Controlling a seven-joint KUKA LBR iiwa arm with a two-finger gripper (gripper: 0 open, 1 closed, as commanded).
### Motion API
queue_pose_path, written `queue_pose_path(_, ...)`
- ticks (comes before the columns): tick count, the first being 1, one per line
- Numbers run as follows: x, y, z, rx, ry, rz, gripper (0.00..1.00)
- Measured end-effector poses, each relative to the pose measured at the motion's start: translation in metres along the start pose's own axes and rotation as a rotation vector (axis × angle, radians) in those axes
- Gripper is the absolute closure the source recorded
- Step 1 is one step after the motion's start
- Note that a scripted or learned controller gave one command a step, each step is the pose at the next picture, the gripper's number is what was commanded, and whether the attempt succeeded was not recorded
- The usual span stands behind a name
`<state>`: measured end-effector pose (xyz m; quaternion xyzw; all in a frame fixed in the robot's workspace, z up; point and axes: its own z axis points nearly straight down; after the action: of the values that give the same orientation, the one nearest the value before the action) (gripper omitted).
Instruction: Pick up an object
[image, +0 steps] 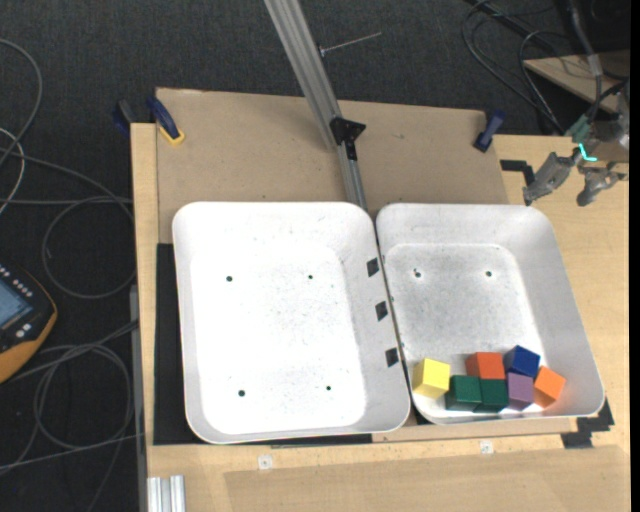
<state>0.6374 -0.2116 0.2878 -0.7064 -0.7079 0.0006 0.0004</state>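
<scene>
fingers spread open, nothing between them, up at the right edge over the table, beyond the right bin's far corner. two white bins side by side. left bin bare. right bin has 7 blocks bunched at its near edge: 1 yellow block, 2 green blocks, 1 red block, 1 blue block, 1 purple block, 1 orange block. blocks well apart from the fingers.
</scene>
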Motion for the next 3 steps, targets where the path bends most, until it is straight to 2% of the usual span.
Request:
queue_pose_path(2,0.015,0.000,0.113,0.005,0.002,0.000,0.00)
queue_pose_path(3,0.012,-0.001,0.176,0.006,0.002,0.002,0.00)
